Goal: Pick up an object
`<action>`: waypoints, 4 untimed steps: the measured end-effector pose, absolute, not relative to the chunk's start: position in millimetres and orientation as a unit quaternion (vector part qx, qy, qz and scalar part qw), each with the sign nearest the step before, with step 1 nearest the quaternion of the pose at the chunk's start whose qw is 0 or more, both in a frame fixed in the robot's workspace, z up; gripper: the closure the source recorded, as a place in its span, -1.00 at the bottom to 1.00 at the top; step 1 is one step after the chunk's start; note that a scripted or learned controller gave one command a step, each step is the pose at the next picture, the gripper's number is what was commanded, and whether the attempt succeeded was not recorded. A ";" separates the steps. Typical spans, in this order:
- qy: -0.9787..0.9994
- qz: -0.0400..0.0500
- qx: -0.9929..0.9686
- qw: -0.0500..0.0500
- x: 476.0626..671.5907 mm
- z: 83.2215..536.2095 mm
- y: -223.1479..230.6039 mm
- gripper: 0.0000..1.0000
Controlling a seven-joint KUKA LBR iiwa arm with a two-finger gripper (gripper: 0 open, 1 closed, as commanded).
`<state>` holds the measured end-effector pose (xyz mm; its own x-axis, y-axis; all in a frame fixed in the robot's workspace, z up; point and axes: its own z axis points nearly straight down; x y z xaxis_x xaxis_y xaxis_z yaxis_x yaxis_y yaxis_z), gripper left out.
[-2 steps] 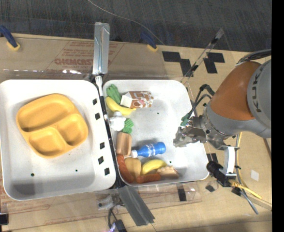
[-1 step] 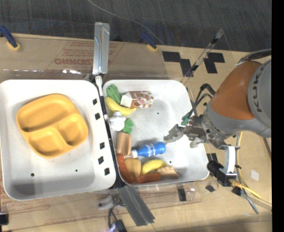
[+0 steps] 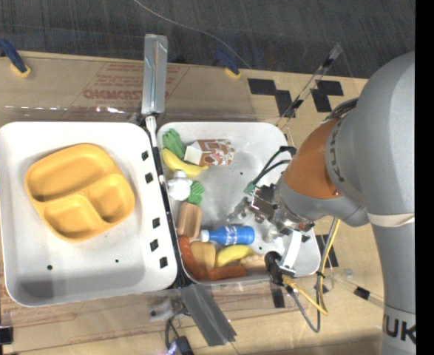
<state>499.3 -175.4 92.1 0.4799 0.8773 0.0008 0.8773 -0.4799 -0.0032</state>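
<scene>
We look down at a slant on a table [image 3: 69,76] covered in brown cardboard, carrying two shallow white bins side by side.

The left bin [image 3: 9,272] holds a yellow divided tray [image 3: 80,191], lying toward its 10 o'clock side.

The right bin [image 3: 265,143] holds a crowd of small objects, mostly along its 9 o'clock wall and its 6 o'clock edge. Toward 11 o'clock we see a green toy [image 3: 174,140], a banana [image 3: 181,165] just below it, and a small brown and white carton [image 3: 215,152] beside them. Lower down the wall sit a white and green item [image 3: 185,191] and a tan cylinder [image 3: 189,217]. Near 6 o'clock a blue and white bottle [image 3: 230,236] lies on its side, with a second banana [image 3: 234,254] just below it and orange and red toy foods [image 3: 202,261] touching both.

The grey arm [image 3: 379,146], with its orange band [image 3: 313,172], reaches in from 3 o'clock. Its end effector [image 3: 265,209] hangs over the bin's 4 o'clock area, just right of the bottle. We cannot tell whether it is released or clenched, and we see no object in it.
</scene>
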 end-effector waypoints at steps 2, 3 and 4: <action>-0.342 0.001 -0.940 0.002 619.9 101.9 -185.1 -1.00; -0.104 0.001 -0.995 0.002 630.1 158.9 -178.0 -1.00; -0.142 0.002 -0.990 0.003 550.7 91.5 -190.7 -1.00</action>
<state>550.7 -190.7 91.5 0.9596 0.2814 -0.0036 0.2814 -0.9596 -0.0060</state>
